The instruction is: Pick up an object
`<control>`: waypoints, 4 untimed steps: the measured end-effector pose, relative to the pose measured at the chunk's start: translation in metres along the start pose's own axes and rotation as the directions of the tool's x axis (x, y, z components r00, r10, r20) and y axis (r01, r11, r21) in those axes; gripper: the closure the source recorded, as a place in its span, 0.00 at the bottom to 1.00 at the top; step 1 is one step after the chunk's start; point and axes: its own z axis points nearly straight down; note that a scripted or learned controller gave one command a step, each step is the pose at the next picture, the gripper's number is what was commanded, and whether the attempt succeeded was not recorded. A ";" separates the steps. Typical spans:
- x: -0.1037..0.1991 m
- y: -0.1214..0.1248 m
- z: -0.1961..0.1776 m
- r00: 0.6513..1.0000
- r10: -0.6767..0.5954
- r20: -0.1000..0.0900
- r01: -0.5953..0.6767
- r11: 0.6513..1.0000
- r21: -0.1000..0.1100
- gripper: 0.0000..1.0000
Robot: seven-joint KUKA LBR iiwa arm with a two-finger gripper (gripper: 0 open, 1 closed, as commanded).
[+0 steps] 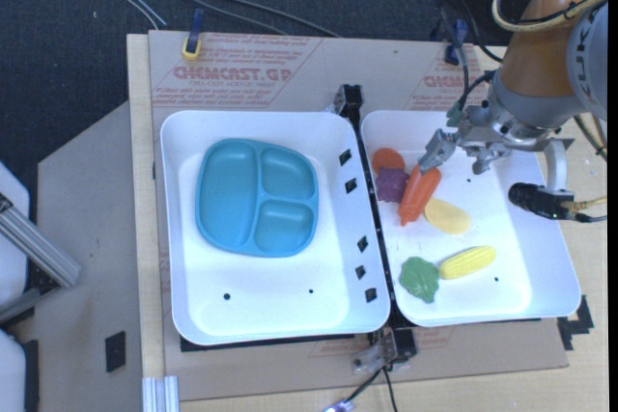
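1. A brown bench board [290, 63] fills most of the view. Red printing on its far edge reads "CHEMCAST GP".
2. Two shallow white bins sit side by side on it: the left bin [193, 304] and the right bin [541, 285], touching along a black divider.
3. The grey arm [550, 24], with its orange band, reaches in from the right and bends down over the far part of the right bin.
4. A blue compartment plate [258, 197] lies in the left bin.
5. The gripper [462, 150] hangs low over the right bin, its fingers spread apart and holding nothing. One finger is just beside the carrot's upper end.
6. The carrot [418, 192] lies in the right bin near the divider. Its long axis runs on a slant, with one end toward the gripper and the other toward the near left.
7. Around it lie a corn cob [467, 261], a yellow piece [447, 216], a green broccoli [419, 278], a purple piece [390, 183] and an orange piece [388, 159].
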 end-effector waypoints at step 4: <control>-0.004 0.001 0.085 1.000 -0.002 0.002 0.002 1.000 -0.018 1.00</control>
